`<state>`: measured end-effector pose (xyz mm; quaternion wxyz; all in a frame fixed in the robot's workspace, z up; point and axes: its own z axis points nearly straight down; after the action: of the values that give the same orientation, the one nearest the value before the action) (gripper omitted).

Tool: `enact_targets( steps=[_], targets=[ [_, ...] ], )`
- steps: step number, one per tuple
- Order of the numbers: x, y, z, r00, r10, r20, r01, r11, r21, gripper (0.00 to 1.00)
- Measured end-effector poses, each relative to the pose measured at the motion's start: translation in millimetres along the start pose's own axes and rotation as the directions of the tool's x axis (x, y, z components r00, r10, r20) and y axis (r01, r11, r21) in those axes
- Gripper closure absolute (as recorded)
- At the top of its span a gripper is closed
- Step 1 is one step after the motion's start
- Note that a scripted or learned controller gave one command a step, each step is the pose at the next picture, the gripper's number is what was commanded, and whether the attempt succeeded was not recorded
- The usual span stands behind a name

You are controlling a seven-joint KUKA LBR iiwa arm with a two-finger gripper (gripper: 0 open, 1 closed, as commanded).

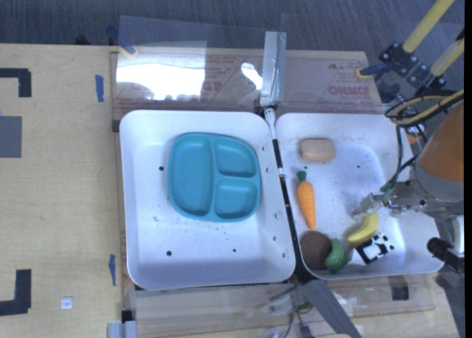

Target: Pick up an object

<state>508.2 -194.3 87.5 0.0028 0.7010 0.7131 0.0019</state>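
gripper (374, 202) – metal, fingers apart above curved yellow banana (363, 230) | tapered orange carrot (306, 203) – beside it

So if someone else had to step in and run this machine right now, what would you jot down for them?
Gripper: low in the right bin, just above the yellow banana; whether its fingers are open or shut can't be seen, and nothing shows between them.
Right bin also holds an orange carrot, a beige block, a brown ball, a green piece and a black-and-white toy.
Left bin holds a blue divided plate.
Done: nothing lifted yet.
Left: grasp one object and raise it.
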Motion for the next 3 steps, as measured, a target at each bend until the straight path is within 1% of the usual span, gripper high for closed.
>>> enact_targets(
  steps=[1,2,3],
  targets=[
    [-2,1,-11,1.0,0.004,0.002,-0.004,1.0,-0.006,1.0],
    [51,67,-105,0.991,0.133,-0.001,-0.133,0.991,0.0,1.0],
    [49,65,-102,0.991,0.136,0.0,-0.136,0.991,0.006,0.0]
  ],
)
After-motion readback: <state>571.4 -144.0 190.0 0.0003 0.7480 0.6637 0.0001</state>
